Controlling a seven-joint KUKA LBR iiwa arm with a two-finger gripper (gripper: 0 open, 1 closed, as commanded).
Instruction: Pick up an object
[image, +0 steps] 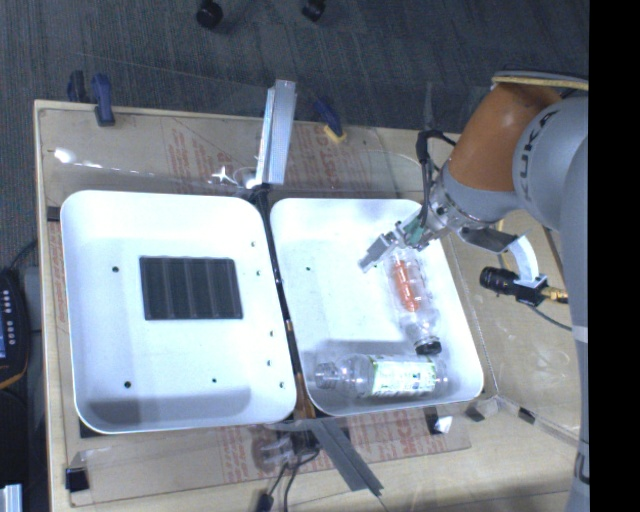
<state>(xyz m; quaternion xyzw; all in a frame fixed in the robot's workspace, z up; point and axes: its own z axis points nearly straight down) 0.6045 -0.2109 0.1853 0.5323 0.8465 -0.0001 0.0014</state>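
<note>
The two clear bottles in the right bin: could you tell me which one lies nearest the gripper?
The bottle with the orange label, just below the gripper. The bottle with the green-and-white label lies along the bin's near wall.

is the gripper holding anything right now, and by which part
Cannot be told. The gripper sits at the upper end of the orange bottle in the right bin, but no hold on it is visible.

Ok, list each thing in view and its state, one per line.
Gripper: low in the right bin, above the orange bottle's top end.
Orange bottle: lying flat, black cap toward the near wall.
Green-label bottle: lying on its side along the near wall.
Right bin: holds both bottles.
Left bin: holds a dark ribbed panel.
</note>
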